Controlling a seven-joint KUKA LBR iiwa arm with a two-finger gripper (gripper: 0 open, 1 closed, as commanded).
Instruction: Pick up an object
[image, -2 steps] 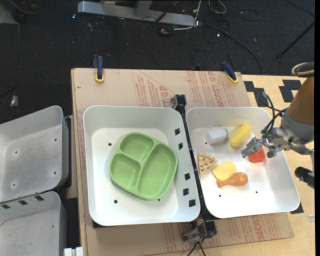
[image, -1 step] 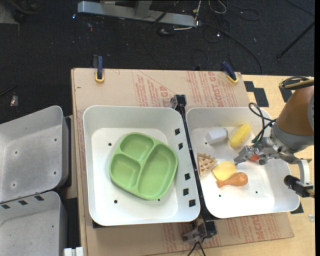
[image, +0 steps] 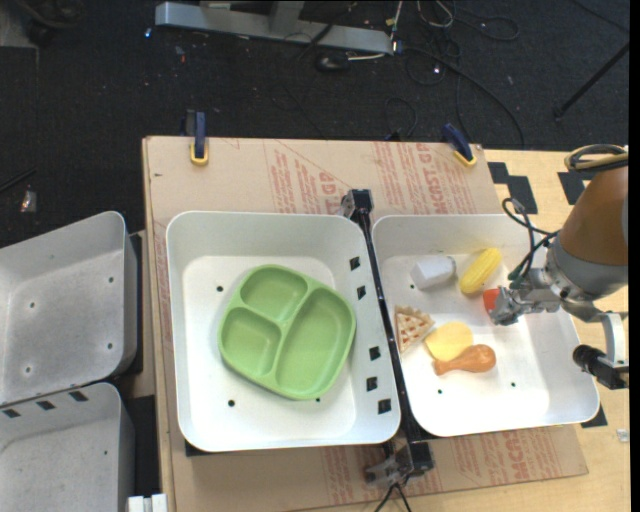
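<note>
Several small objects lie in the right bin (image: 560, 400): a pale grey block (image: 432, 270), a yellow corn cob (image: 480, 269), a waffle wedge (image: 411, 326) and a yellow-and-orange drumstick (image: 458, 350). A small red object (image: 490, 298) lies just below the corn cob. My gripper (image: 506, 305) is low in the bin, right against that red object's right side, with the arm coming in from the right. The gripper's body partly hides the red object.
A green three-compartment plate (image: 288, 331) lies in the left bin (image: 200, 260). A black divider (image: 378, 300) runs between the two bins. Two white trays (image: 60, 300) sit off the bench at the left.
</note>
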